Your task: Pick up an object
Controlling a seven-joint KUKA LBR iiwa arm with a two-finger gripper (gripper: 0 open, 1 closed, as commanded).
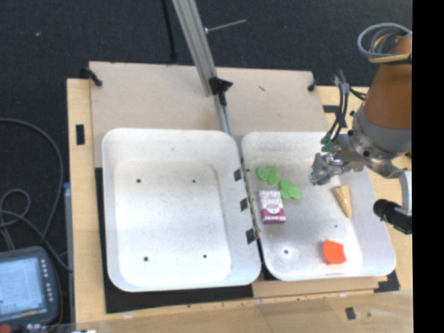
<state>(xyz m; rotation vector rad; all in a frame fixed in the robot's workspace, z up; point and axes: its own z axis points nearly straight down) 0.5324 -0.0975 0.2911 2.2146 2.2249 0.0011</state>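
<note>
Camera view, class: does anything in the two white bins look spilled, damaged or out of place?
Nothing stands out. The right white bin holds a green leafy piece, a purple-and-white carton lying flat, a tan cone and an orange block, loosely scattered but intact. The gripper hangs above them.

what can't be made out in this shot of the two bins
- Pincer, camera view: small and blurred against the right bin, so open or shut cannot be told, nor whether it holds anything.
- Carton: its label print is too small to read.
- Green pieces: too small to tell what they are.
- Tan cone: its upper end lies close under the wrist; contact cannot be judged.
- Arm: cut off by the right edge.
</note>
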